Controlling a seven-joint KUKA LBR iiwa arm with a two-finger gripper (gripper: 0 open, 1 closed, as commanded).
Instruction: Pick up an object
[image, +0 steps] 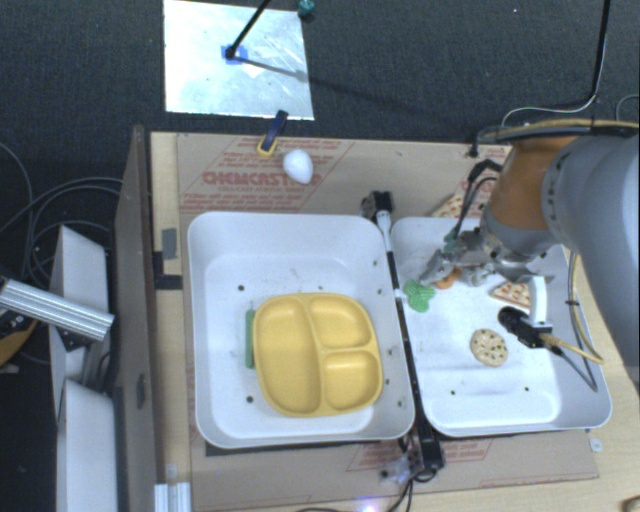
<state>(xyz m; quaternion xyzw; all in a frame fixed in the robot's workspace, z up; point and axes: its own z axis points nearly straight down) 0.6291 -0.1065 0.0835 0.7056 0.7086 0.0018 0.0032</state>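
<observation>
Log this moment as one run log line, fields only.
arm: over right bin | gripper: low near green piece | cookie: lying in right bin | yellow tray: left bin | pick: unconfirmed

One camera sits high above the bench (300, 170) and looks down at a slant. It is far enough to see both white bins, the left bin (215, 300) and the right bin (570, 400). The arm (585, 190) comes in from the right.
</observation>
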